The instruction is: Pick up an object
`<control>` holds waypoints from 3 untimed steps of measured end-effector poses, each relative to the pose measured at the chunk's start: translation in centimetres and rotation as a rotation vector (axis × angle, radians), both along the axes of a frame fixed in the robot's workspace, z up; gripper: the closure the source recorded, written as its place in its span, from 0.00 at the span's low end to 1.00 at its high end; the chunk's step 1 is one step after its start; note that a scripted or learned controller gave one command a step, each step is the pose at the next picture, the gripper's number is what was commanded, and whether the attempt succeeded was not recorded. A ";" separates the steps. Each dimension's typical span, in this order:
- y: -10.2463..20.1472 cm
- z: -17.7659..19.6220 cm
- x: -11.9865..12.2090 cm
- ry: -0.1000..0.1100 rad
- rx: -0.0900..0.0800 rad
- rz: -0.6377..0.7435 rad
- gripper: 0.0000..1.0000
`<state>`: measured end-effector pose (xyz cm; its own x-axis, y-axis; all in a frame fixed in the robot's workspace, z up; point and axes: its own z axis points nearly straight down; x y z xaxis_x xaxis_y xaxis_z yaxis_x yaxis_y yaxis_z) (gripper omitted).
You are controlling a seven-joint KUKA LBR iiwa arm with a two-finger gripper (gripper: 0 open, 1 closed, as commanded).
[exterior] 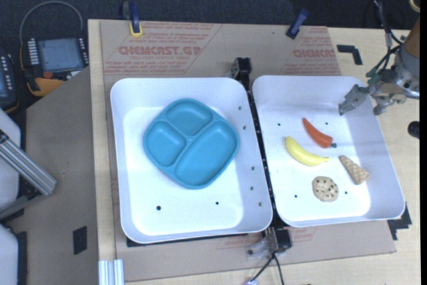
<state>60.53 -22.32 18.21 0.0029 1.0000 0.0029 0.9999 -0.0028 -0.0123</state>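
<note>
The right bin holds a red pepper, a yellow banana, a round speckled cookie and a tan wedge-shaped piece. My gripper hangs over the bin's upper right corner, up and to the right of the red pepper and apart from it. Its two fingers are spread open with nothing between them. A blue divided plate lies in the middle of the left bin.
Both bins rest on a brown board held by clamps at the back edge. A handheld screen sits off the bench at the left. A metal rail runs at the lower left.
</note>
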 end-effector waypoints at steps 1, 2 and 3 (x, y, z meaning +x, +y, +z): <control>0.0 0.7 0.3 -0.013 -0.003 0.003 0.00; 0.4 -3.6 0.8 -0.008 -0.001 0.004 0.00; 0.4 -8.1 1.3 -0.006 -0.001 0.004 0.00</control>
<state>61.83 -21.91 10.10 -0.0016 1.0000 0.0021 1.0000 0.0017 -0.0059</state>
